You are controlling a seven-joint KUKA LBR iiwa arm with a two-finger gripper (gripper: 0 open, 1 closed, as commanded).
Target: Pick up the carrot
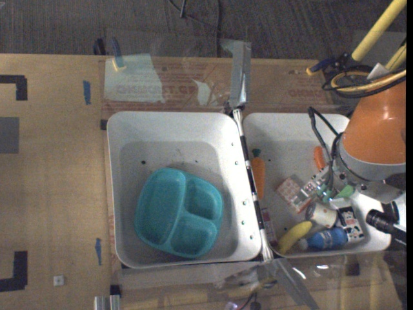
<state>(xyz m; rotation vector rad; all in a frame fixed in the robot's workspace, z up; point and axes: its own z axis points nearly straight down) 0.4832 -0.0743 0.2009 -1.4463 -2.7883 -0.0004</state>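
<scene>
We look down on a wooden worktop carrying two shallow white bins side by side. The left bin holds a teal divided plate, lying tilted toward the bin's near right corner. The right bin holds the carrot, which lies lengthwise against the bin's left wall, just beside the divider between the two bins, its green top toward the far edge of the worktop. Along the near edge of the right bin we see a banana, touching a blue bottle, with a small patterned packet between the carrot and the arm. A second small orange item lies near the arm's base side; we cannot tell what it is. The grey arm with its orange band reaches in over the right bin's right portion, well apart from the carrot. The jaws sit beneath the wrist among the cluttered items, and we cannot tell how they stand. Blue tape marks dot the worktop's left portion.
</scene>
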